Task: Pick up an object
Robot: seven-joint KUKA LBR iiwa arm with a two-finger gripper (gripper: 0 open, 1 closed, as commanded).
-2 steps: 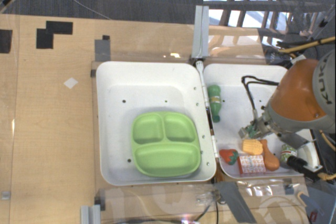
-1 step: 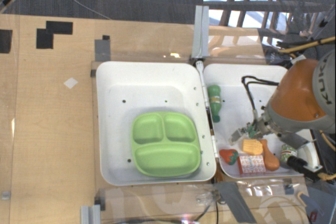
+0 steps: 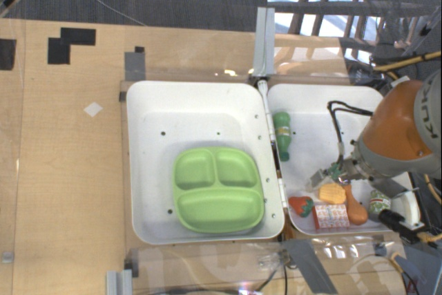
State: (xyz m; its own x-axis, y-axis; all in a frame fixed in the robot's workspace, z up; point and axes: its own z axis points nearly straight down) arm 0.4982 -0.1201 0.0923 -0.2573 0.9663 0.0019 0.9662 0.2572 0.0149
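The things to pick from lie in the right bin [image 3: 304, 103], gathered toward its near end. A yellow block [image 3: 332, 193] like a piece of cheese or bread sits in the middle of the cluster, with a small pale wedge [image 3: 317, 179] just beside it on the far-left side. An orange-brown drumstick [image 3: 355, 208] lies touching the yellow block's right edge, pointing toward the near wall. Below the block rests a red and white box [image 3: 331, 217], and left of that a strawberry [image 3: 300, 204], red with a green top. A small round can [image 3: 378, 203] stands near the bin's right side. Well apart from the cluster, a green bottle [image 3: 281, 135] lies along the bin's left wall.

The end effector [image 3: 342, 173] hangs just above the far edge of the yellow block, with something green at its tip; whether its grasp is apart or together cannot be told, and nothing is clearly between it. The arm [image 3: 400, 128], with its orange band, covers the bin's right side.

The left bin [image 3: 152, 107] holds a green divided plate [image 3: 218, 188], lying flat toward the near right. Both bins rest on the wooden worktop [image 3: 62, 169].
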